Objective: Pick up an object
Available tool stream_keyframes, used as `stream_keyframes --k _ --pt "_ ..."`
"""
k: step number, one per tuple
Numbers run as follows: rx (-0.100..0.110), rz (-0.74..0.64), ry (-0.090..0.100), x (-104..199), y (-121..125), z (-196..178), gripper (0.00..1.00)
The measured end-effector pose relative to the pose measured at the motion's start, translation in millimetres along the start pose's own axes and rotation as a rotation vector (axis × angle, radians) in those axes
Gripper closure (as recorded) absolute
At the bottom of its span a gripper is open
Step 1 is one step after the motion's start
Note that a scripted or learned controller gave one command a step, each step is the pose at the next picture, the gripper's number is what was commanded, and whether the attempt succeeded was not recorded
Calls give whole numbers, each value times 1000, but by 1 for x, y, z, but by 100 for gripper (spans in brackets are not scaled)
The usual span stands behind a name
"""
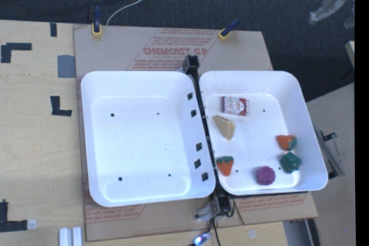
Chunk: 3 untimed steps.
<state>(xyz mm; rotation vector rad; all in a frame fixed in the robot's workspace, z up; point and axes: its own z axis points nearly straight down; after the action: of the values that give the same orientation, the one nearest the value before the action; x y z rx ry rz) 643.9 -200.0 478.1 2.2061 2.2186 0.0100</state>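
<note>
1. Hand [330, 6]: blurred at upper right, off the bins; whether spread or pressed together cannot be told.
2. Right bin [300, 95], below-left of the hand: red-and-white packet [234, 105], print unreadable; tan wedge [225, 127]; strawberry [225, 165]; purple ball [265, 175]; green piece [290, 162]; orange piece [286, 142].
3. Cardboard sheet [173, 49] on the table, left of the hand: "CHEMCAST".

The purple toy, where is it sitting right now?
The purple toy lies in the right bin, near its front wall, between the strawberry toy on its left and the green toy on its right.
</note>
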Motion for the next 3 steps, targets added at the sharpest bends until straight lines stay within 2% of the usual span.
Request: stream_keyframes --k 1,2,3 --pt "6 -1 3 57 22 -61 0" --pt "13 -2 6 131 10 -58 0" --pt "14 -3 6 206 27 -57 0"
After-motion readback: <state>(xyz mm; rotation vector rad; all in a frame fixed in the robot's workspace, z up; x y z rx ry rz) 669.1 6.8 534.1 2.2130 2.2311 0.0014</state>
